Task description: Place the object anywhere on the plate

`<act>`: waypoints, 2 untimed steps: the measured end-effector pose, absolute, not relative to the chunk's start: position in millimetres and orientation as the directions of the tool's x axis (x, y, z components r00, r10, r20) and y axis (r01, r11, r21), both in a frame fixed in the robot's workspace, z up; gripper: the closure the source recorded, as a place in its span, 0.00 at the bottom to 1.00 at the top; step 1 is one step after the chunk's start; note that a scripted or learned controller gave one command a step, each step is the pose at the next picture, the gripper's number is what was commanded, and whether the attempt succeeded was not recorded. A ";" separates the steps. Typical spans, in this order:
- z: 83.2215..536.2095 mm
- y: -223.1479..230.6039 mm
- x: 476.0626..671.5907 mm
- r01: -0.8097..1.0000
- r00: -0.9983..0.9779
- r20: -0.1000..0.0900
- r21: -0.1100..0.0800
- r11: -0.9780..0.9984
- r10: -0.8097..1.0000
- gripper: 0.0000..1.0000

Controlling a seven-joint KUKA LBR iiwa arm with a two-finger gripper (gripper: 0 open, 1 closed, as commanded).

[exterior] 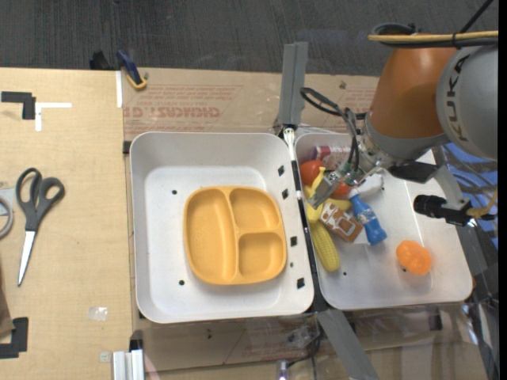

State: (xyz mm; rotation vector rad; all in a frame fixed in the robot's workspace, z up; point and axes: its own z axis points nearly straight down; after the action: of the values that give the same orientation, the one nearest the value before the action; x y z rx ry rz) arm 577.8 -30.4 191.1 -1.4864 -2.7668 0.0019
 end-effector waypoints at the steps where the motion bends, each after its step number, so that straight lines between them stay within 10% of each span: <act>1: 191.0 26.8 493.5 0.750 -0.661 0.001 -0.002 0.661 0.750 0.00; 2: 199.6 24.9 494.7 0.754 -0.657 0.000 -0.001 0.657 0.754 1.00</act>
State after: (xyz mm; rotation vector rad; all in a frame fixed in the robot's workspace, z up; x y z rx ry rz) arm 494.7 24.9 199.6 -1.3016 -2.8590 0.0021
